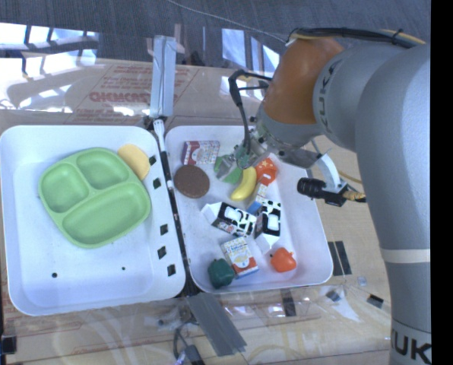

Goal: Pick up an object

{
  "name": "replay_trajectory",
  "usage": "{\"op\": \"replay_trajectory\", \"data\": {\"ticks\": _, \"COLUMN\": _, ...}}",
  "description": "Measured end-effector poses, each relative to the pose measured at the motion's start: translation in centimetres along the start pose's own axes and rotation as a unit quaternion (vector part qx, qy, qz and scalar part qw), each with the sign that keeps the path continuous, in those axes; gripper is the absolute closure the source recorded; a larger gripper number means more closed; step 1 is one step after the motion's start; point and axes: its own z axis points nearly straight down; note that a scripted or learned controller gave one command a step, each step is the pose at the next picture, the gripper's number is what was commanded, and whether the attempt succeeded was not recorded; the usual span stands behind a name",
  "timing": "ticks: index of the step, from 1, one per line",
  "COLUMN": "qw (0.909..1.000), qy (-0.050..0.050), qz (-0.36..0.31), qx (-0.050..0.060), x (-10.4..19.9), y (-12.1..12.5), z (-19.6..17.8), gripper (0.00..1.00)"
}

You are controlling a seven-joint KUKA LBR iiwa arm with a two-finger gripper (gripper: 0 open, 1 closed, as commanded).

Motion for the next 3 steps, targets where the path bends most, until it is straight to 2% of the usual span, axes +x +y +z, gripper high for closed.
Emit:
{"op": "replay_trajectory", "data": {"ticks": 1, "qw": 0.9946, "qy": -0.001, "qz": 0.103, "qx": -0.003, "x": 8.8, "y": -0.5, "z": -6.8, "gripper": 1.00}}
{"op": "replay_trajectory", "data": {"ticks": 2, "qw": 0.9816, "qy": -0.001, "qz": 0.191, "qx": -0.002, "x": 14.6, "y": -0.5, "z": -9.7, "gripper": 1.00}}
{"op": "replay_trajectory", "data": {"ticks": 3, "qw": 0.9957, "qy": -0.001, "qz": -0.093, "qx": -0.001, "x": 8.6, "y": -1.4, "z": -3.1, "gripper": 1.00}}
